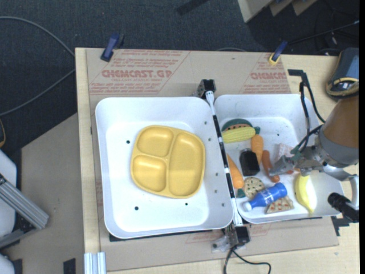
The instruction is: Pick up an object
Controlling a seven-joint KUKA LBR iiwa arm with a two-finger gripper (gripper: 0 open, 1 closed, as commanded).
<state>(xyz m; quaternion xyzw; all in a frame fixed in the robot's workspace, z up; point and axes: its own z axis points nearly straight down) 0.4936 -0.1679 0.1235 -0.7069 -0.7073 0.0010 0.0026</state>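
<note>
1. Table (pixel 171 67) carries two shallow white bins side by side. Left bin (pixel 114 170) holds a yellow divided plate (pixel 168 161), three compartments, lying flat near the bin's middle.
2. Right bin (pixel 274 108) holds a cluster of toy food: corn cob (pixel 238 133) at the top, a green piece (pixel 238 123) just behind it, a carrot (pixel 258 146) below, a black block (pixel 249 163), a long orange piece (pixel 234 173) along the left wall, a round cookie (pixel 252 185), a blue bottle (pixel 268 197), a pizza slice (pixel 279 206), a banana (pixel 305 193) at lower right.
3. Arm enters from the right; claw (pixel 285 164) sits low over the right bin's middle-right part.
4. Claw tips are blurred against the clutter; cannot tell whether they stand apart or together, or whether anything sits between them.
5. Nearest things to the claw: an orange-red sausage-like piece (pixel 267 162) just to its left, the banana just below-right, the blue bottle below. Corn cob and cookie lie further off.
</note>
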